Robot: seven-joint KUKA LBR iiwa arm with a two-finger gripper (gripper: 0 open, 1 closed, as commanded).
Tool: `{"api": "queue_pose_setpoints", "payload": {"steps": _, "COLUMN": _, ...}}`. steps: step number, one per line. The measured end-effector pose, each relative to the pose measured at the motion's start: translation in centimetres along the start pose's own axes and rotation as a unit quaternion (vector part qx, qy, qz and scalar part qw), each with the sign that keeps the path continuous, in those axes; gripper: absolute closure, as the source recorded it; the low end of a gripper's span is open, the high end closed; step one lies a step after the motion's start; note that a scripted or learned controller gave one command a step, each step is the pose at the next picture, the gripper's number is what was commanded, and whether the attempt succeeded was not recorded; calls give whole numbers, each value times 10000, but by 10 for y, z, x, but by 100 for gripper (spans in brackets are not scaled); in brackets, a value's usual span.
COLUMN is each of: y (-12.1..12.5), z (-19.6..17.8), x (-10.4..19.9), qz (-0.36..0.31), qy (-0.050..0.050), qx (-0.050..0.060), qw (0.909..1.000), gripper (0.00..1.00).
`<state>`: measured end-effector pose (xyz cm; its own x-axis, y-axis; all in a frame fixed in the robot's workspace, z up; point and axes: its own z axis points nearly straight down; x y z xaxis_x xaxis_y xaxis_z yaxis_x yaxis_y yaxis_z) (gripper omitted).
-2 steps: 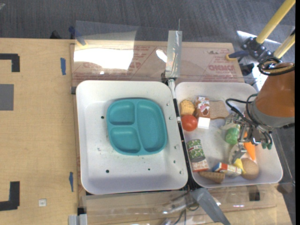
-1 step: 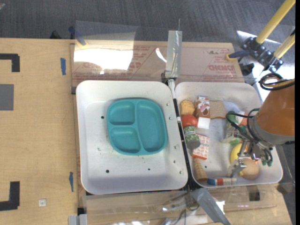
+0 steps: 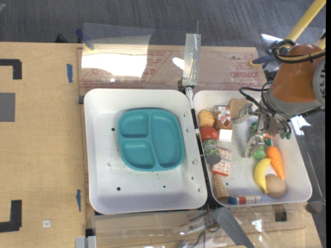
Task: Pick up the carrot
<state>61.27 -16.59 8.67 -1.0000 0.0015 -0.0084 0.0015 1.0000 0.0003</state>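
Toward the right side of the right-hand shallow white plastic bin (image 3: 305, 182), camera view: small orange tapered toy carrot (image 3: 275, 160) lies flat, green-topped end up-frame, tip touching a yellow plastic banana (image 3: 261, 173). Likely light, rigid, smooth, so apt to slip or roll; best taken across its thicker upper half. Metal two-finger claw (image 3: 257, 144) hangs just left of the carrot's top, close beside it. Nothing seen between its fingers; how far they are parted cannot be told.

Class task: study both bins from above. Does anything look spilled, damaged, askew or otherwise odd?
Nothing looks spilled or broken. The right bin holds a loose jumble of toy food, with the carrot lying aslant beside the banana. The teal divided tray sits slightly askew in the left bin.
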Motion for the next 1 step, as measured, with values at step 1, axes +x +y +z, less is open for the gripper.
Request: {"api": "queue_pose_setpoints", "payload": {"steps": 1, "y": -33, "z": -1, "x": 57, "qz": 464, "qy": 2, "qx": 2, "qw": 9989, "gripper": 0}}
